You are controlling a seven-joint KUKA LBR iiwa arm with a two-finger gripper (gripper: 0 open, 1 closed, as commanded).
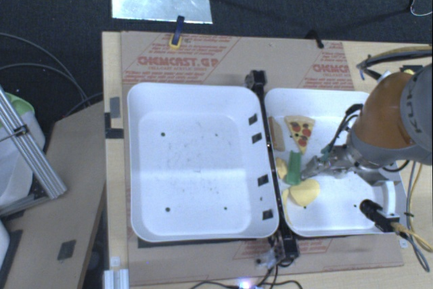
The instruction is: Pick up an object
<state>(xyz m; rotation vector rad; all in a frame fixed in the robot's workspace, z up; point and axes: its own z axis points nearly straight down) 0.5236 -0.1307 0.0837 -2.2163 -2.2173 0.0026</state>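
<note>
Green upright block-shaped object (294,167) stands in the right white plastic bin (331,220), close to that bin's left wall, about midway along it. Just above it lies a triangular pizza-slice toy, tan with red dots (300,131). Below and to its right sits a pale yellow rounded object (304,193), touching or nearly touching the green piece; a smaller yellow bit (281,169) pokes out on the green piece's left side. A thin tan strip (276,134) lies along the bin's left wall beside the pizza slice.

Grey arm with orange band (382,122) comes in from the right, over the right bin. Two-finger gripper (318,166) points left, its tip just beside the green object's right edge. Whether the tips are apart or together: cannot tell, too small and blurred.

Left white plastic bin (196,95) shows faint specks on its floor. Both bins rest on a cardboard sheet with red lettering (176,61).
</note>
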